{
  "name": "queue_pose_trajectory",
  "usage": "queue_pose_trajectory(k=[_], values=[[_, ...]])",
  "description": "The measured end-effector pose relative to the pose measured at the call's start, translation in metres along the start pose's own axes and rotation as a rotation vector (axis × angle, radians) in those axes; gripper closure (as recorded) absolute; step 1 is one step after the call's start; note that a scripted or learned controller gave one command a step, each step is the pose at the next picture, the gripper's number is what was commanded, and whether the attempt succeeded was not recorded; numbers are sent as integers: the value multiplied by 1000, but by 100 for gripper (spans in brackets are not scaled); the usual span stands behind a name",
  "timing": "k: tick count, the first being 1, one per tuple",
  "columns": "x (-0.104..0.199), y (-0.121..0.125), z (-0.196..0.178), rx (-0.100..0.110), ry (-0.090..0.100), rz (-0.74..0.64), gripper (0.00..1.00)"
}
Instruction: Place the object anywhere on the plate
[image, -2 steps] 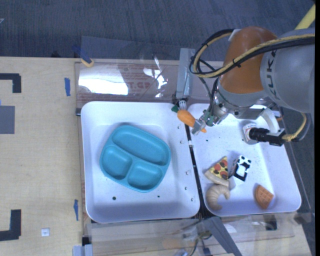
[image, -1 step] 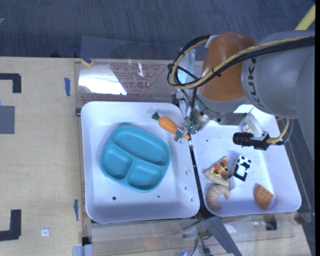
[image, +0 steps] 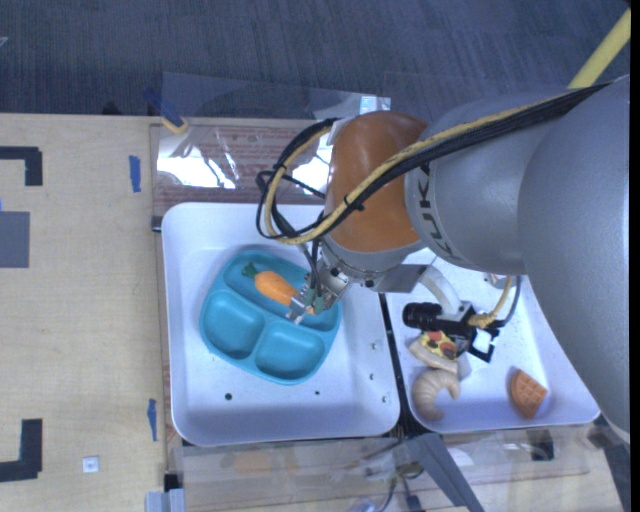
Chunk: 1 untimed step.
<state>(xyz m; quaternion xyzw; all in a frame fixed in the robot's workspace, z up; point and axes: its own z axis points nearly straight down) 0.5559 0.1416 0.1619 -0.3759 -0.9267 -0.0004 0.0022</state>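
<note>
Left bin (image: 200, 400), blue plate (image: 235, 325) w/ carrot (image: 272, 287), claw (image: 308, 303) beside it, grip state unclear, right bin (image: 570, 400), croissant (image: 432, 392), pizza toy (image: 440, 347).

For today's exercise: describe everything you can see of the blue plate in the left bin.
The blue plate is a glossy, plastic-looking tray with rounded corners, divided by raised ridges into three compartments. It lies flat and turned at a slant on the floor of the left bin. An orange carrot lies in its upper compartment, with the gripper right beside the carrot's end. The other two compartments hold nothing.
</note>
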Motion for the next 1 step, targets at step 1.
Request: queue_pose_trajectory(k=[1], values=[[-4, -2, -1, -1, -4, 7, 0]])
